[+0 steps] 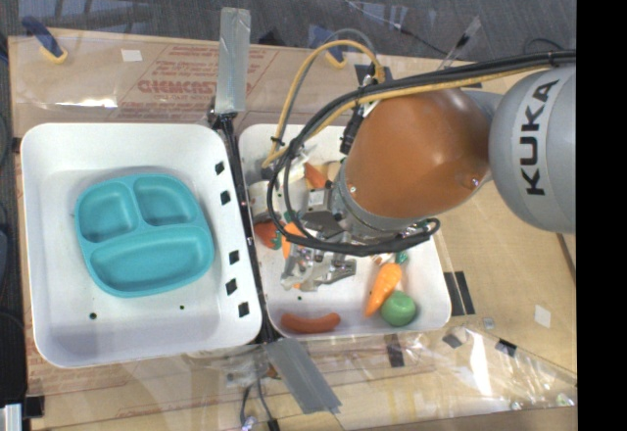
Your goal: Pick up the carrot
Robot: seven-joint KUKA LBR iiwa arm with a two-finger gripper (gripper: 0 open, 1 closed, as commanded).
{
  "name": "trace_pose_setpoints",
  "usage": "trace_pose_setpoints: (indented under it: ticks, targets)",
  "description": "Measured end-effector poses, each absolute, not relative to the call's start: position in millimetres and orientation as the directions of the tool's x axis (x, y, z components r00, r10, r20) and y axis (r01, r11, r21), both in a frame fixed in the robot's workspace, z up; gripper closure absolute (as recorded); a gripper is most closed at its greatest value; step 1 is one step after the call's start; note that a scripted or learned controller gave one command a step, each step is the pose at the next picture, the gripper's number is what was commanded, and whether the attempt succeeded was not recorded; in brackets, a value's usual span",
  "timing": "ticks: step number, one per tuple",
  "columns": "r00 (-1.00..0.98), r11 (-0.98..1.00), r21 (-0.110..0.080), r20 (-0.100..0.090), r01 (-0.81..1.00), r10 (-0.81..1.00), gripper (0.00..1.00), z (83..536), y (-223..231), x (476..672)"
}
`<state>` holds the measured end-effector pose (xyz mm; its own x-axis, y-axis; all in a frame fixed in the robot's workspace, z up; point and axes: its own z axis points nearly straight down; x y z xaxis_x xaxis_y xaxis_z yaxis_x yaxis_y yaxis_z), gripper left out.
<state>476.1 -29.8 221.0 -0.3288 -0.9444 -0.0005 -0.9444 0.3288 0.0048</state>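
Grey KUKA arm point(534, 160), orange band, black and yellow cables

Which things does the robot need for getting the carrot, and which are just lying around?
For the job:
- carrot, lying in the right bin
- gripper, low in that bin, left of the carrot

Just lying about:
- green ball-shaped thing, touching the carrot's lower end
- sausage, near the bin's front wall
- blue divided plate, in the left bin

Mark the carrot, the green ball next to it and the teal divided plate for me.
carrot point(384, 286): camera view, middle of its orange body.
green ball point(399, 309): camera view, centre of its top.
teal divided plate point(147, 263): camera view, floor of its large compartment.
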Motion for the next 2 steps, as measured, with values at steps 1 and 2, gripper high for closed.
trace_pose_setpoints:
  ticks: [1, 2]
  targets:
    - [-0.460, 0.460, -0.003, -0.002, -0.888, -0.888, 1.00, 269.7, -12.6, 477.8]
    - [-0.105, 0.105, -0.004, -0.002, -0.994, -0.994, 1.00, 263.8, -4.4, 477.6]
